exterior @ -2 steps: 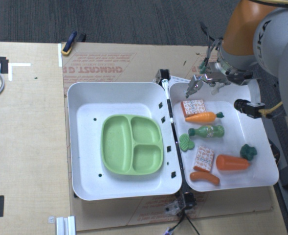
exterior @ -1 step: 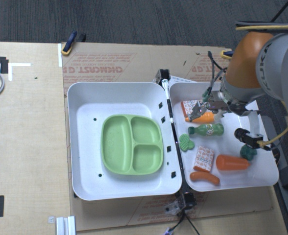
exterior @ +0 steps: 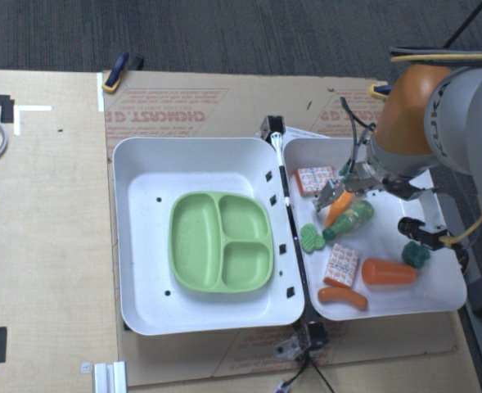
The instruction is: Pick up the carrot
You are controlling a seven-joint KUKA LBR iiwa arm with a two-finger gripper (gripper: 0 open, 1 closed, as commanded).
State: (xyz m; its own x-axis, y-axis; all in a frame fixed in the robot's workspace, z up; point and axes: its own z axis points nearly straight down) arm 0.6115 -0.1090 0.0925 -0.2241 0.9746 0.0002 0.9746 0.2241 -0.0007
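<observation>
While the end effector (exterior: 340, 195) sits low in the right bin (exterior: 449, 289), it seems to pinch the small carrot (exterior: 339, 206) beside a green bottle (exterior: 349, 220).

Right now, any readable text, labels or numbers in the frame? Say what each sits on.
"CHEMCAST GP": red print on the cardboard sheet, seen upside down; a best reading, as it is blurred.
Red print at the cardboard's right: too blurred to read.
Two patterned packets: print too small to read.

Grey arm (exterior: 470, 113) w/ orange band (exterior: 412, 109), black cables (exterior: 351, 121).
</observation>
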